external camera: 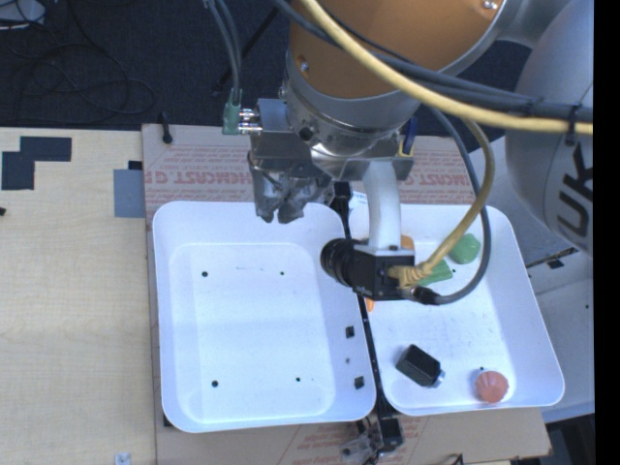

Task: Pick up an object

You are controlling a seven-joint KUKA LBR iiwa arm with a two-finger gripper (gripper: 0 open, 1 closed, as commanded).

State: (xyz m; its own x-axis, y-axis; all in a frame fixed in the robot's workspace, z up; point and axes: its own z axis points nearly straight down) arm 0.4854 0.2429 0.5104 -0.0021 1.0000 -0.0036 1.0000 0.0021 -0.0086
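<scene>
My claw (281, 206) hangs at upper centre, grip state unclear; the black block (419, 365) lies well toward lower right.

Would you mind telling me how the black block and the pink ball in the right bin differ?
The black block is dark, boxy and flat-sided; the pink ball is pale reddish and round. The block looks somewhat larger than the ball. The block lies nearer the divider, the ball nearer the outer corner. Both rest loose on the right bin floor, near its front edge.
</scene>
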